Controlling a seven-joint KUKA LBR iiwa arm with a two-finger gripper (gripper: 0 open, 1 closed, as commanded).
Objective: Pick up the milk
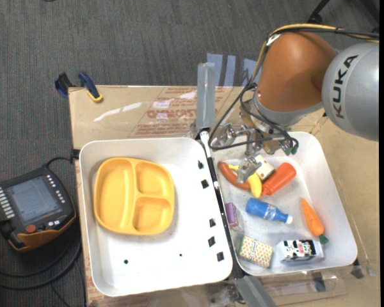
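My pincer [251, 169] hung over the far end of the right bin [338, 190], among a hot dog [232, 175] and an orange bottle [280, 178]; I couldn't tell its opening. The milk [301, 250], a small white carton with black cow patches, lay on its side at the bin's near edge, well apart.

The counter [115, 117] has a brown, cardboard-like top. Two shallow white bins sit side by side on it, the left bin [109, 267] and the right bin [339, 190] touching along their shared edge. At the counter's far left corner a blue and yellow object [80, 85], perhaps a clamp, grips the edge. Pale labels [173, 107] lie flat near the far edge.
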